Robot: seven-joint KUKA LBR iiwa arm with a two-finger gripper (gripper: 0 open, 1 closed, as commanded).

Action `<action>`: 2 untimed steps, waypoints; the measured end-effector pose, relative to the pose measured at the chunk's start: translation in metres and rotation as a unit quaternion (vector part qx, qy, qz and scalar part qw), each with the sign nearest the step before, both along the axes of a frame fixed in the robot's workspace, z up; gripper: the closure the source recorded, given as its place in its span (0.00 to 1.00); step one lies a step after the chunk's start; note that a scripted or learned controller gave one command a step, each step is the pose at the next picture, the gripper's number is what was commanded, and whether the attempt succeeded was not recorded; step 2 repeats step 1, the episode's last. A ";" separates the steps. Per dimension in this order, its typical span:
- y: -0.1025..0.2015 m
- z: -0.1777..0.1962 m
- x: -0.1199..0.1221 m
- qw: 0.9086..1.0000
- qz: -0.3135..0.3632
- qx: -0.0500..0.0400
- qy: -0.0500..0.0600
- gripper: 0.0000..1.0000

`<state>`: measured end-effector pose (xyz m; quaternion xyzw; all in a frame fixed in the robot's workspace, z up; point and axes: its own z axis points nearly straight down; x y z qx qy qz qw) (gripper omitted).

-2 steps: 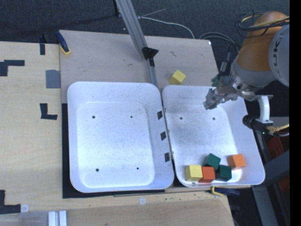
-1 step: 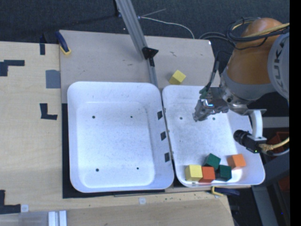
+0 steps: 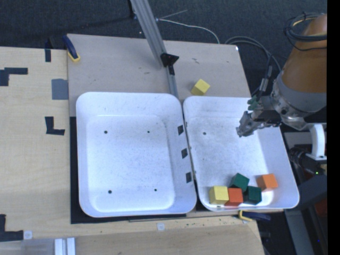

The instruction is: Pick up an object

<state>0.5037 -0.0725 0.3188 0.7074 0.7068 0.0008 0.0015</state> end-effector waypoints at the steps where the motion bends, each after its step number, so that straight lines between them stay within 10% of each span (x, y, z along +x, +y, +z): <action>1: 0.013 0.041 0.001 1.000 0.002 0.000 0.000 1.00; 2: 0.013 0.041 0.001 1.000 0.002 0.000 0.000 1.00</action>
